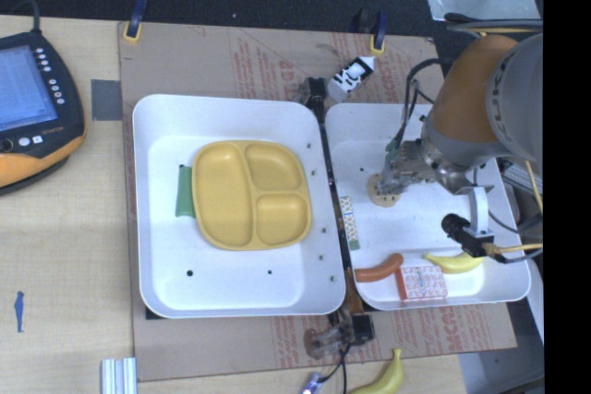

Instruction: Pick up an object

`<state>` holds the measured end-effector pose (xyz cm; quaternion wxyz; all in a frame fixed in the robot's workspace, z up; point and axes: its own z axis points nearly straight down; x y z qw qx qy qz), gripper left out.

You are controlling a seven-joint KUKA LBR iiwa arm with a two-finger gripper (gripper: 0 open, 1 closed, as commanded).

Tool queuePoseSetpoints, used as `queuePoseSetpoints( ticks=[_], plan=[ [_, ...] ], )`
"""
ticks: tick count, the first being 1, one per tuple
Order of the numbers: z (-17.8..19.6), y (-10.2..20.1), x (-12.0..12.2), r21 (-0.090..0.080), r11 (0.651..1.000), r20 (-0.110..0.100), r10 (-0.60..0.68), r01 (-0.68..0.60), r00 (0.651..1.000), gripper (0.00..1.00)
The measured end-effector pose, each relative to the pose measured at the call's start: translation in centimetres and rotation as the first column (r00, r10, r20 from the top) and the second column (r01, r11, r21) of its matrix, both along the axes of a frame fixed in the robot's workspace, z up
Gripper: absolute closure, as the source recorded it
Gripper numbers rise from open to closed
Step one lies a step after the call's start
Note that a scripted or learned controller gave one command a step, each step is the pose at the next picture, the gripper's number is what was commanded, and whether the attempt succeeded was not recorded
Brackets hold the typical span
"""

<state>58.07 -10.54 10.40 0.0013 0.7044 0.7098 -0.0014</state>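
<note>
Two shallow white bins sit side by side. The left bin (157, 198) holds one yellow divided plate (249, 194) with three compartments, and one green strip (185, 191) shows at the plate's 9 o'clock edge. In the right bin (369, 138), the gripper (395, 180) points down over one small tan round object (381, 192), which lies at the bin's centre-left; whether the fingers are spread or closed, or grasp it, I cannot tell. Toward 6 o'clock in that bin lie one orange sausage-shaped piece (379, 268), one small red-and-white box (422, 282) and one yellow banana (454, 262). A second banana (386, 376) lies outside the bins.
</note>
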Motion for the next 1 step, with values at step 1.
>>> queuePoseSetpoints(
  ticks=[1],
  plan=[
    [-0.01,0.01,-0.01,-0.001,1.000,0.000,0.001,-0.001,1.000,0.00]
  ],
)
